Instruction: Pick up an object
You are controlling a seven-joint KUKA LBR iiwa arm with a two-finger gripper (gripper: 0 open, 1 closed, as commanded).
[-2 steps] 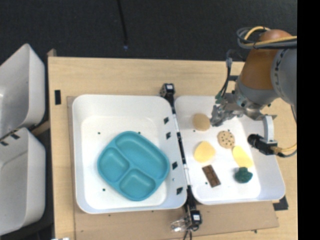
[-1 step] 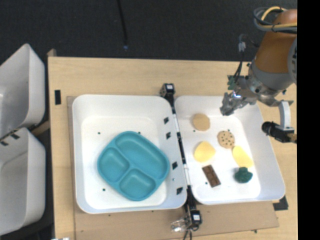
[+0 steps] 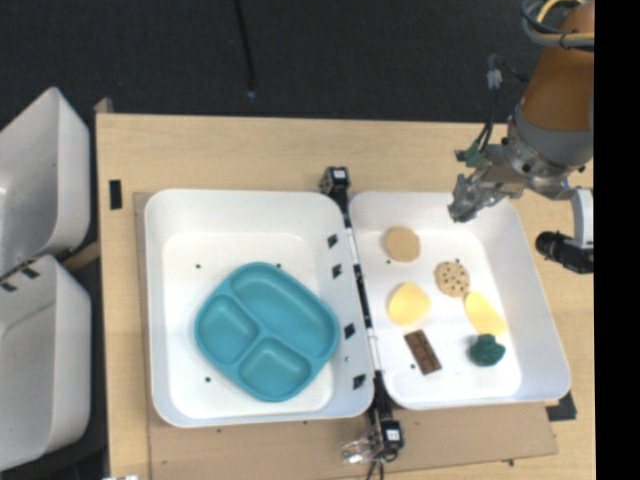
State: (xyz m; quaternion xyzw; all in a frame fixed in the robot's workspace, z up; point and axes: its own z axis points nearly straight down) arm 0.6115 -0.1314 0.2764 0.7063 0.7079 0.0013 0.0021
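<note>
- Gripper: over the far right part of the right bin; finger state cannot be determined
- Right bin contents: tan disc, speckled cookie, two yellow pieces, brown bar, green item near the front right corner
- Left bin: blue divided plate, toward the front edge

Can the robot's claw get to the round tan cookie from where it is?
Probably yes. The claw hangs over the right white bin's far corner, and the round tan cookie lies flat in the open nearby, apart from the other pieces, nothing covering it.
</note>
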